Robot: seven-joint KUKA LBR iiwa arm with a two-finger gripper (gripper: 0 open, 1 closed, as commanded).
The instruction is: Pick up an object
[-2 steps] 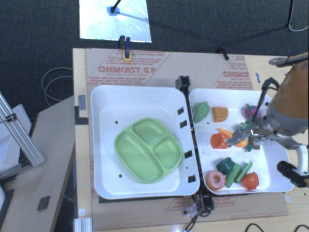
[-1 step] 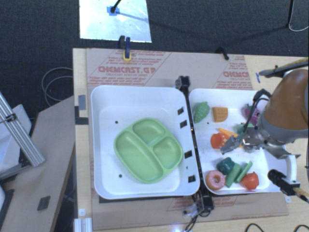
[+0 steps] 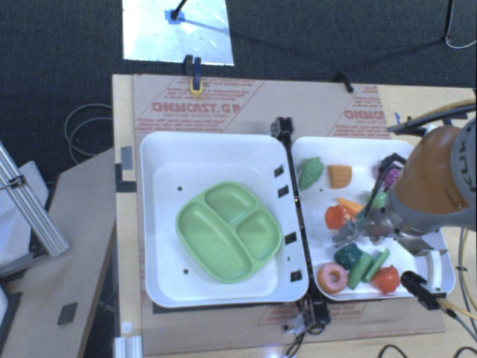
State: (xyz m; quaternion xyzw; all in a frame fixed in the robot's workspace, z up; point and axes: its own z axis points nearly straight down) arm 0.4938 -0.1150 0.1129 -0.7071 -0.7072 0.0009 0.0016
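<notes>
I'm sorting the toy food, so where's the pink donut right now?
The pink donut lies in the right bin, near its front left corner, just left of the green vegetable pieces.

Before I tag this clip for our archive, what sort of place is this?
Probably a robotics lab bench, not a kitchen: two white bins on a cardboard-covered bench, toy food such as a pink donut, and a robot arm reaching over it.

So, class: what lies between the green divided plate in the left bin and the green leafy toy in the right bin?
In the camera view, between the green divided plate and green leafy toy lie bare white bin floor and the bins' black-clipped adjoining walls.
</notes>
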